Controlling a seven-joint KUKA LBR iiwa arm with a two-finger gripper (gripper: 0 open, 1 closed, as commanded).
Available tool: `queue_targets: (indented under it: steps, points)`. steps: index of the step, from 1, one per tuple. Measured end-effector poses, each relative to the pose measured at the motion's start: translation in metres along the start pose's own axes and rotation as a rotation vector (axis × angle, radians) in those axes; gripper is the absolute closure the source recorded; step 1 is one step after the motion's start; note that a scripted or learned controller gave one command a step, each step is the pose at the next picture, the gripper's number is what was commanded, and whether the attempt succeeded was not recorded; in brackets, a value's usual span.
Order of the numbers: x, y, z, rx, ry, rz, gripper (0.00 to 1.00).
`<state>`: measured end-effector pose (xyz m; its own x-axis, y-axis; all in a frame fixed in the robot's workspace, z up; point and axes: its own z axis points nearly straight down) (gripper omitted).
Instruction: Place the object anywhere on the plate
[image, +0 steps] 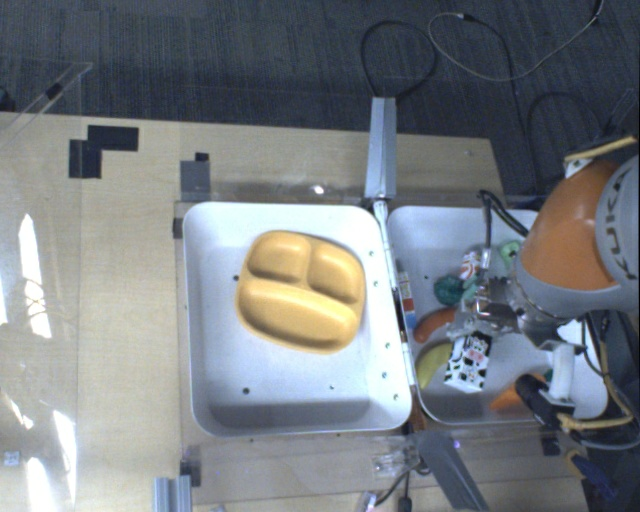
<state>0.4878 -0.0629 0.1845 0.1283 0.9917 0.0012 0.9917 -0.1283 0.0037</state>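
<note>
Right now your gripper (478, 318) hangs low over the right bin (440, 225), above a white box with black spots (467, 362); whether it pinches anything, you cannot tell. Your target, the yellow divided plate (300, 290), lies in the left bin (215, 330), well apart to the view's left across the divider. Your carry must therefore run leftward over that wall.

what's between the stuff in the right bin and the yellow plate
The raised walls where the two bins meet. The yellow plate lies in the left bin, the objects in the right bin under the gripper. Nothing else visible blocks the way.
</note>
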Motion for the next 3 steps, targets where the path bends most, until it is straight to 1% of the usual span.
queue_targets:
  steps: [1,2,3]
  points:
    - [0.005,0.049,-0.154,-0.002,-0.001,-0.025,1.00]
    - [0.097,0.108,-0.122,-0.001,-0.001,-0.153,1.00]
    - [0.084,0.125,-0.050,0.002,-0.002,-0.118,1.00]
